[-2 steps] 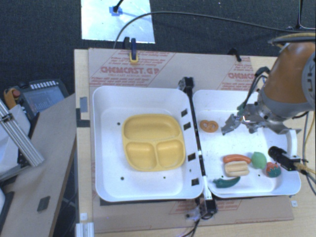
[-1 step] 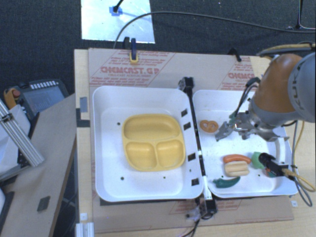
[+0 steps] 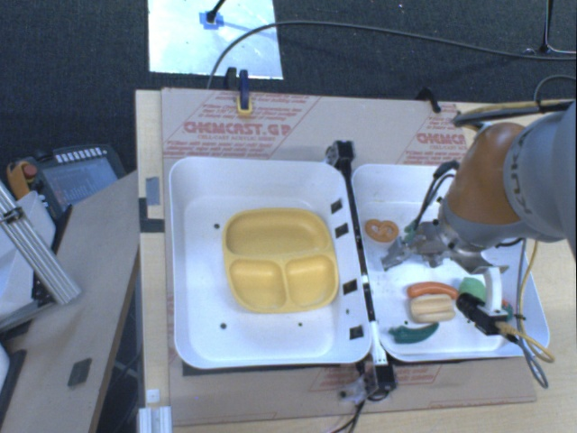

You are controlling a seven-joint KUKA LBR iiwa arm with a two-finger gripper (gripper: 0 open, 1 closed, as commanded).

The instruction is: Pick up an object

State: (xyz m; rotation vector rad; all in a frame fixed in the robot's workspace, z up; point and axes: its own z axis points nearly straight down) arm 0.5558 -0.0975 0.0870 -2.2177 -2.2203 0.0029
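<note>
Hovering over the right bin (image 3: 379,183), our gripper (image 3: 401,253) sits beside the pretzel (image 3: 381,232); we cannot tell its state.

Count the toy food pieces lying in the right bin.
4: pretzel near the divider, hot dog, bun below it, green pepper at the front. The arm may hide others.

From my seat, the left bin (image 3: 194,242) gives me open floor along its walls, but the yellow divided tray (image 3: 275,260) takes up its middle. The right bin (image 3: 397,183) is tighter: my arm (image 3: 505,188) covers its right half, and the hot dog (image 3: 431,299), green pepper (image 3: 413,333) and pretzel (image 3: 381,231) crowd the near and left floor. I see bare floor at its far left corner. The black clips (image 3: 353,269) on the shared rim stand between the bins.
</note>
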